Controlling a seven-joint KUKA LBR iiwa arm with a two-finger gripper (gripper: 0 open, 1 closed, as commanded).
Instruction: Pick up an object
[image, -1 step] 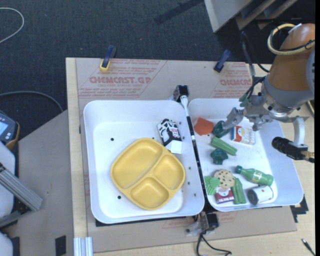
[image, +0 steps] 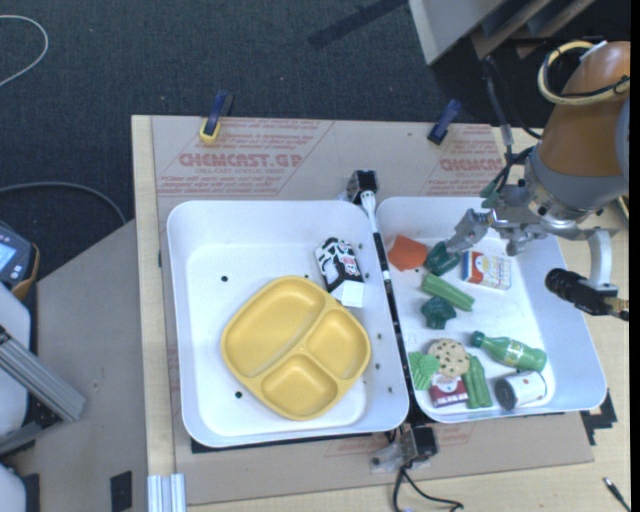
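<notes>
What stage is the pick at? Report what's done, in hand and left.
Done: the arm has reached over the right bin, and the claw sits low at its far end, close to the dark green piece and the orange piece. In hand: nothing visibly gripped. Left: the grasp and lift; the green bottle, cookie and yellow tray lie untouched.

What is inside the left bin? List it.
The left bin holds a yellow divided plate with nothing visible in its three compartments, and a small black-and-white carton at the plate's upper right edge. Whatever lies beneath the plate is covered.
</notes>
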